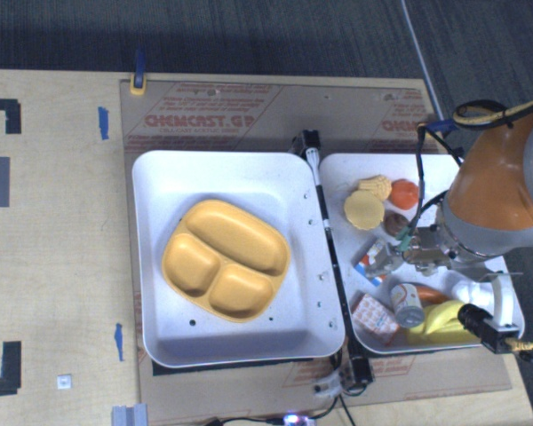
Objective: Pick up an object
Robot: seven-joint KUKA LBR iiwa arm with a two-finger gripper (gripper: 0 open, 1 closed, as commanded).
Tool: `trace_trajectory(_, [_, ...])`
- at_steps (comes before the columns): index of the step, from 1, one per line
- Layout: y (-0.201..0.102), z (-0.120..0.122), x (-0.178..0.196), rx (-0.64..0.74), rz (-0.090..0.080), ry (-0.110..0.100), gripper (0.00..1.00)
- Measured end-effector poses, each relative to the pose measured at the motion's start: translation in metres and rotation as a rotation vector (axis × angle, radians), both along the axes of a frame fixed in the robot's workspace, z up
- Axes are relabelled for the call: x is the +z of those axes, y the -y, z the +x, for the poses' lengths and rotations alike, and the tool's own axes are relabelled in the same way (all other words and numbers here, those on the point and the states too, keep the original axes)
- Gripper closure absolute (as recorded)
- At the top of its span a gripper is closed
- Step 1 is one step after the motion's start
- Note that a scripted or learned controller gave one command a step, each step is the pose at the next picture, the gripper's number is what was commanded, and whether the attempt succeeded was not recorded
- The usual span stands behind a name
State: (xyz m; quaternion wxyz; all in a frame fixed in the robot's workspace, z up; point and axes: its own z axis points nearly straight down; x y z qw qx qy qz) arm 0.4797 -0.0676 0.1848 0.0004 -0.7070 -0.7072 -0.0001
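Claw (410, 254) on the grey arm (493, 193), low over the middle of the right bin (338, 176); wide or narrow cannot be told, being seen from above and masked by its own metal body. Nothing visibly gripped. Task therefore judged to be at the reaching stage: approach made, grasp and lift not yet shown.

Nearest candidates for picking: a small blue-and-red item (369, 262) just beside the claw toward the bin divider, and a small can (408, 304) lying on its side just below it. Nearer the front wall, a yellow banana (441, 320) touching the can, and a red-and-white packet (373, 316) at the near left corner. Toward the far wall, a pale yellow disc (364, 209), a smaller tan biscuit-like piece (375, 185) touching it, an orange-red ball (405, 193), and a brown lump (395, 224) close to the claw.

In the left bin (151, 238), well apart from the claw, a yellow divided tray (226, 257) lying alone.

Likely obstacles: crowding of the right bin, with the can, banana and packet packed together, hence a risk of closing on two things or nudging one aside; black cables (422, 162) draped beside the wrist; bin wall close to the front items.
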Motion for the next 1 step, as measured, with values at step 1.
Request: trace_trajectory(1, [0.0305,0.0003,-0.0905,0.0,-0.001,0.003,0.0])
